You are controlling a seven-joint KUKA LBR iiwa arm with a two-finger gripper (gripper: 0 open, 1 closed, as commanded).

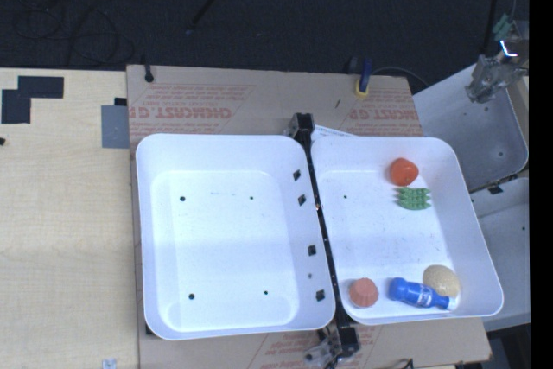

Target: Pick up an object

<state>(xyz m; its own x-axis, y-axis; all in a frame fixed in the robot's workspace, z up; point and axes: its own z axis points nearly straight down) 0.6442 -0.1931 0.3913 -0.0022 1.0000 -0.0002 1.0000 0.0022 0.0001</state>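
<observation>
The gripper (494,82) hangs at the far right, off the bins; whether clenched or released, I cannot tell. In the right bin (380,186) lie an orange ball (403,171), green piece (413,199), pink ball (364,292), blue bottle (417,294) and tan ball (441,279)

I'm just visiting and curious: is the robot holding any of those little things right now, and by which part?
Nothing is held: the orange ball, green piece, pink piece, blue bottle and beige ball all lie in the right bin.

I see the right bin (484,246) holding an orange ball (403,171), green toy (413,199), pink ball (364,292), blue bottle (417,294) and beige ball (441,280).
</observation>
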